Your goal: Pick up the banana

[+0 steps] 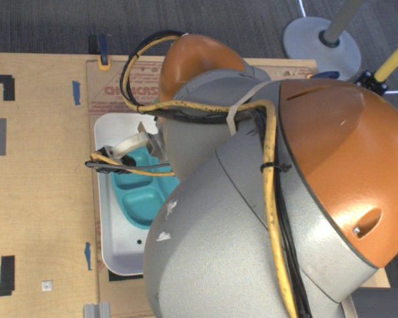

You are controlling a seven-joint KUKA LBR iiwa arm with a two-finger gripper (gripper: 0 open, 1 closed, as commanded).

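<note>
My grey and orange arm (272, 197) covers most of the bench and hides the bins' contents beneath it. The wrist reaches down over the far end of the left white bin (106, 204), and the gripper (151, 144) sits there, low above the bin floor. A teal moulded dish (142, 194) lies in that bin just beside and below the gripper. Whether anything is held cannot be seen.
Tan cardboard bench surface (40, 177) spreads to the left of the bin, marked with black tape corners (3, 88) and blue tape bits (75, 93). A round white stand base (322, 42) rests on the grey floor at the top right.
</note>
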